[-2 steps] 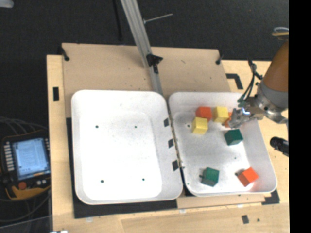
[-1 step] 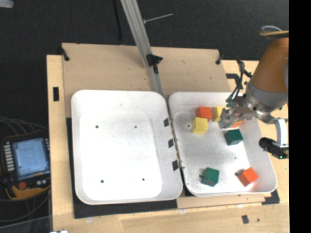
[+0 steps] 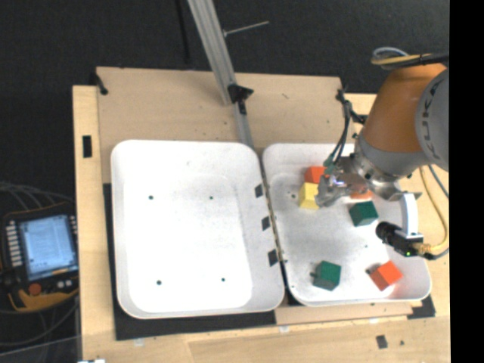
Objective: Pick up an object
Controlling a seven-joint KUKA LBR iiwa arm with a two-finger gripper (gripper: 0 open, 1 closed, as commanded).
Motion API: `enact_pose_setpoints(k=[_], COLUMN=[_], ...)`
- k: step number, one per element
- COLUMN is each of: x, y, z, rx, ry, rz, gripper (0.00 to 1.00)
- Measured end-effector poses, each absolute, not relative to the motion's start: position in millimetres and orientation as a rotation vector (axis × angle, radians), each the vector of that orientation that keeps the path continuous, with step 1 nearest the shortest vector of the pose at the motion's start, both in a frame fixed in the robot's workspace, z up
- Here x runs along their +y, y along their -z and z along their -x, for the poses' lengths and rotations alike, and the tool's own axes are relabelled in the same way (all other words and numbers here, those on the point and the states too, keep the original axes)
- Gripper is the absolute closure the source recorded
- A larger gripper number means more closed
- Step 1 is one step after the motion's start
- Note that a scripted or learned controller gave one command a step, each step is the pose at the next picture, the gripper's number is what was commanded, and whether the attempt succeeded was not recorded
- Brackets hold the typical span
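The arm reaches in from the right over the right bin, its orange band above the wrist, and the end effector hangs low over the upper part of that bin. How far it is open cannot be told, and nothing can be seen gripped in it. Just to its left lie a yellow block and, touching that block's upper right, an orange block; both sit right beside the end effector's tip. A dark green block lies just right and below the end effector, near the wrist. Toward the bin's lower edge, a second green block sits near the middle and a second orange block near the lower right corner, the 2 well apart. The left bin lies beside the right one on the desk. A handheld screen unit sits off the desk's left edge.
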State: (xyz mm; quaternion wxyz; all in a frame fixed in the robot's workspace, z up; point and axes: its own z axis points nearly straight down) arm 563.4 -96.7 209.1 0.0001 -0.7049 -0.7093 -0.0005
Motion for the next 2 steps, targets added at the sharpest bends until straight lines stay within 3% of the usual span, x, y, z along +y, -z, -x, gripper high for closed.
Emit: enact_pose_setpoints(k=[2], x=[15], y=[-215], z=[-526.8], rx=[-2.228], ry=[0.002], rz=[2.212], gripper=[1.00])
